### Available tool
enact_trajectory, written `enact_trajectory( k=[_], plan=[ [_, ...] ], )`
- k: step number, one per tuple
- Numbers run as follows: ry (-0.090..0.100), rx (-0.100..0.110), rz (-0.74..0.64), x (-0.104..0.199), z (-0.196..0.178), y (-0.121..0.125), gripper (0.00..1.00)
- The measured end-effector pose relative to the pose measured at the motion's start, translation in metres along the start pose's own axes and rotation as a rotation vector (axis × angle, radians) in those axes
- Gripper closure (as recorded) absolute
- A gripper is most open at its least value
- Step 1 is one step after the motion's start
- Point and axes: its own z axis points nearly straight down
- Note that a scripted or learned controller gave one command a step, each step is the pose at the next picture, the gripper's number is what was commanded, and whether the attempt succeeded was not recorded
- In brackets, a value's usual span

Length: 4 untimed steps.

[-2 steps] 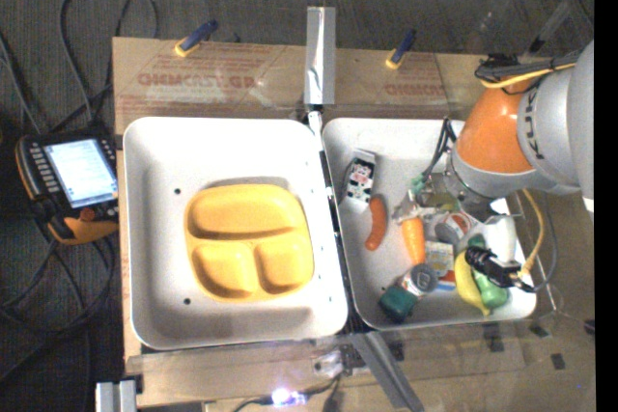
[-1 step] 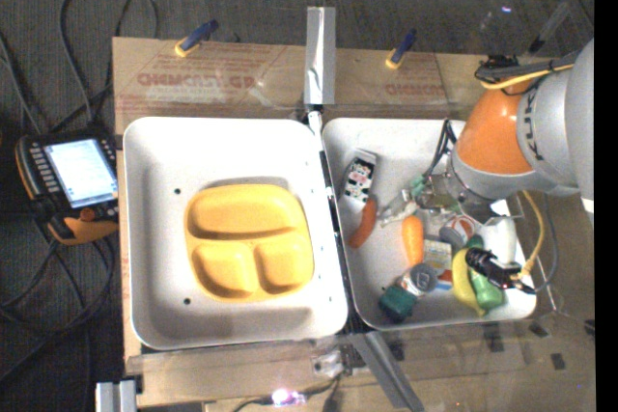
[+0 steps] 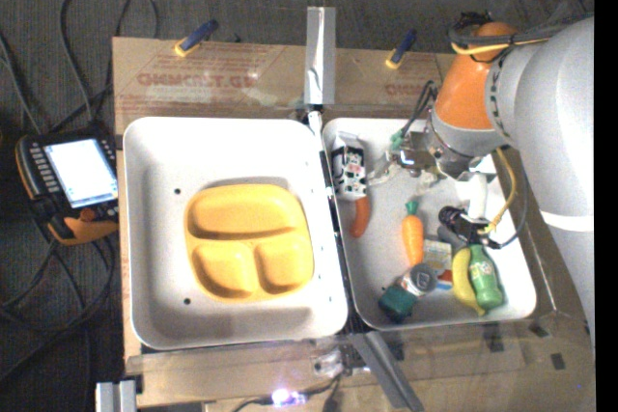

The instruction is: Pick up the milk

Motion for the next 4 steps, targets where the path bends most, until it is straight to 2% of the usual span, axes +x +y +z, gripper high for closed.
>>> enact_trajectory(
  k=[1,2,3,4],
  plan=[
    [0.001,0.003,0.198,0.009,-0.034,-0.018,0.00],
    [-0.002,-0.004,0.132,0.020,0.015,0.050,0.00],
    [-0.008,-0.007,0.130,0.019,0.005,0.050,1.00],
    [0.000,-0.009,0.013,-0.005,0.014,0.048,1.00]
  ],
)
